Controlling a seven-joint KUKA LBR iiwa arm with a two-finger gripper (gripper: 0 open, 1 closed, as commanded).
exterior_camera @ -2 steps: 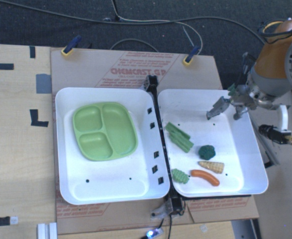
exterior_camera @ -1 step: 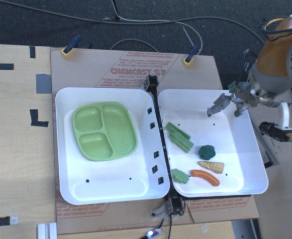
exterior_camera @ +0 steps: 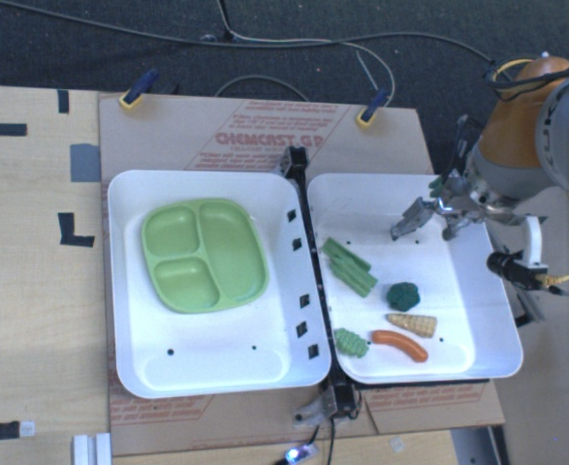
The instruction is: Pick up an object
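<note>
Two white bins (exterior_camera: 129, 289) hold one green divided plate (exterior_camera: 205, 255) and five toy foods (exterior_camera: 405, 295).

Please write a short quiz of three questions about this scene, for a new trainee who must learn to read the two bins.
1. True or false: the green divided plate lies in the same bin as the orange sausage.
2. Which item lies closest to the dark green broccoli? A) the corn piece B) the plate C) the yellow clamp
3. Fill in: the gripper hangs over the ____ bin.

Key
1. False: the plate is in the left bin, the sausage in the right one.
2. A
3. right
</note>
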